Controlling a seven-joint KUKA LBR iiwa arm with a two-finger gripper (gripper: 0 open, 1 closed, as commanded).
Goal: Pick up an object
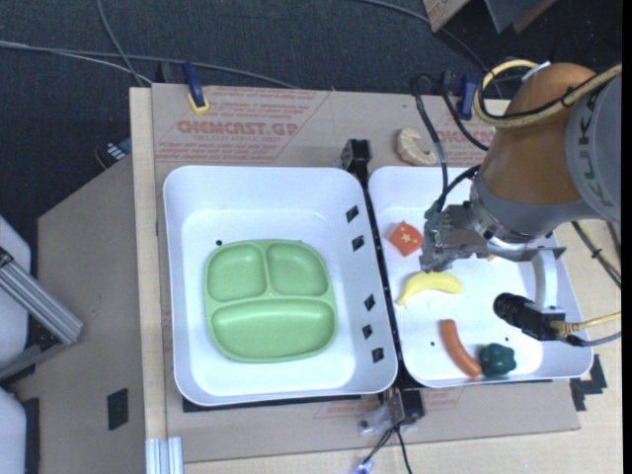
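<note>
Hovering gripper [441,250] low in right bin [513,368], just above banana [431,286] | step: approach | grip state: cannot tell, seemingly nothing held | next: descend squarely onto banana, clear of orange block [406,238].

Both bins [188,294] look like smooth, glossy white plastic. The green tray [269,299] is matt plastic. The bench board [247,126] looks like printed cardboard. The banana [431,286] and sausage [457,348] seem smooth plastic.
</note>
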